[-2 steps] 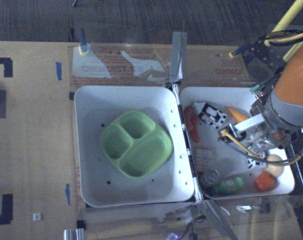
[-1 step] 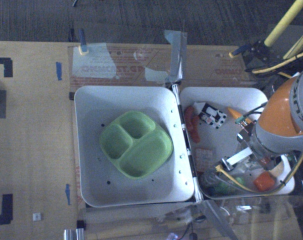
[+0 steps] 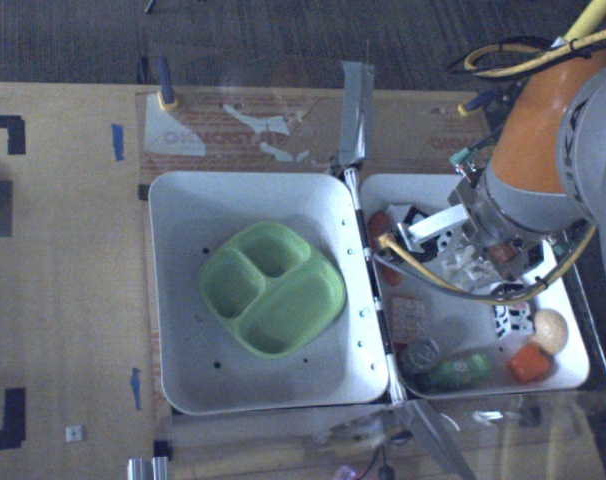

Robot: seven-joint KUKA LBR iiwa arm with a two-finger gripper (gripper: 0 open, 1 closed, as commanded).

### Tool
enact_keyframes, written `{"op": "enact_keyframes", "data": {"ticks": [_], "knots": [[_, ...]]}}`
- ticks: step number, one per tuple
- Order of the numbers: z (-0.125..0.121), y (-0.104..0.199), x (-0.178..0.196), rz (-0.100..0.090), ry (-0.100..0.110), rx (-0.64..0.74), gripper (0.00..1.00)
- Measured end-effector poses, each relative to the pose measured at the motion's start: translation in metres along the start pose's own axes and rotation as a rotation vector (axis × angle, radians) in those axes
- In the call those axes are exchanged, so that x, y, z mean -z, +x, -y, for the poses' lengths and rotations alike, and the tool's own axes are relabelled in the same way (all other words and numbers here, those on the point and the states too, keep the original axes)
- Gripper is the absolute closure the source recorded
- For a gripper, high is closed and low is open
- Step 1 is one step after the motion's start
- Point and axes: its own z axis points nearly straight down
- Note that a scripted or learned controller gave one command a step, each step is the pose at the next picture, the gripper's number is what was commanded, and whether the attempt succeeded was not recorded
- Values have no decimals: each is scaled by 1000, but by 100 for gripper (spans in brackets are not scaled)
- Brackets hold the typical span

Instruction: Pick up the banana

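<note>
While the arm (image 3: 553,138) covers the right bin (image 3: 573,368), I cannot tell the state of the jaws or locate the banana; clutter beneath them risks a wrong or failed grasp.

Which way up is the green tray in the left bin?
Right side up. The green tray lies flat in the left bin, its three compartments facing up, with nothing in them.
</note>
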Motion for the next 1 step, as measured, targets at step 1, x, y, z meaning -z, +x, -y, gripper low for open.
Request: {"op": "enact_keyframes", "data": {"ticks": [1], "knots": [[35, 96, -88, -1, -1, -131, 100]]}}
